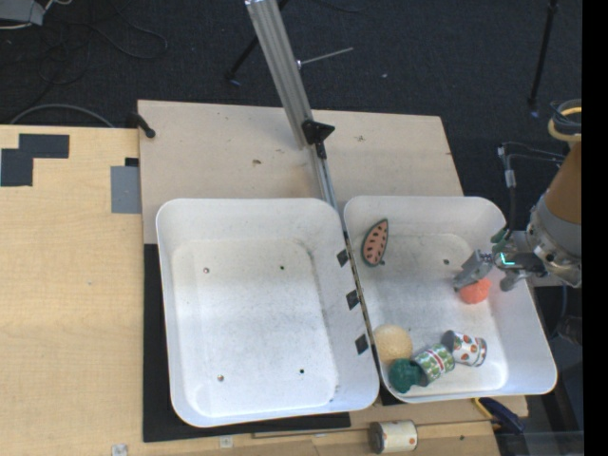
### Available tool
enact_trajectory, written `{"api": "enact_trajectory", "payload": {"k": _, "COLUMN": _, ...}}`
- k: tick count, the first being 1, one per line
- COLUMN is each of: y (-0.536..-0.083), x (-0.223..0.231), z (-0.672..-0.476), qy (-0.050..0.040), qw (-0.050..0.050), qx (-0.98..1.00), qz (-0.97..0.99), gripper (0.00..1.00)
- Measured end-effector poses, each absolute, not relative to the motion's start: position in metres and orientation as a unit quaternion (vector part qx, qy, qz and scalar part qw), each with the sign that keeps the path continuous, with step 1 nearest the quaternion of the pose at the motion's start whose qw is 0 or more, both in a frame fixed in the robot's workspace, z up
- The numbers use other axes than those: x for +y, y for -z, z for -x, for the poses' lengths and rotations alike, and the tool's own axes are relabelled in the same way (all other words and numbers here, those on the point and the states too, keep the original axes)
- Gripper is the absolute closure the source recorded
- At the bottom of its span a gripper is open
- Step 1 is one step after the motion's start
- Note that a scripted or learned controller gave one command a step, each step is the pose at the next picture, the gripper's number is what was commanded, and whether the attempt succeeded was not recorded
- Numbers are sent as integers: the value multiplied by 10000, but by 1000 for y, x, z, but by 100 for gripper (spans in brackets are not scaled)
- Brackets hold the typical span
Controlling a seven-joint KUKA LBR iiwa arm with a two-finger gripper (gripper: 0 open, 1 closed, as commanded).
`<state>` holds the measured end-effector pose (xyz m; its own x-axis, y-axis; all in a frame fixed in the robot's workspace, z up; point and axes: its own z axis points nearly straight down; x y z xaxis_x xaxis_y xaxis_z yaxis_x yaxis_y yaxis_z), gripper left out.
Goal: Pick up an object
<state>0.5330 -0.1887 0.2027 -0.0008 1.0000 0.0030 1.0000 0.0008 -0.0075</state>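
The tool is hovering over an orange ball in the right bin; I cannot tell its state. Nearby, a printed can is lying, its label unreadable.

No words, numbers or signs are showing clearly enough to read. The little can in the lower right of the frame is showing red and green marks, too small to make out.
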Motion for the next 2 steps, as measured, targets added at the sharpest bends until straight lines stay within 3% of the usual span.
{"api": "enact_trajectory", "payload": {"k": 1, "y": -205, "x": -189, "z": -534, "qy": -4, "qw": 15, "qx": -7067, "qz": 7075, "gripper": 0}}
{"api": "enact_trajectory", "payload": {"k": 2, "y": -162, "x": -190, "z": -532, "qy": -17, "qw": 36, "qx": -7069, "qz": 7073, "gripper": 0}}
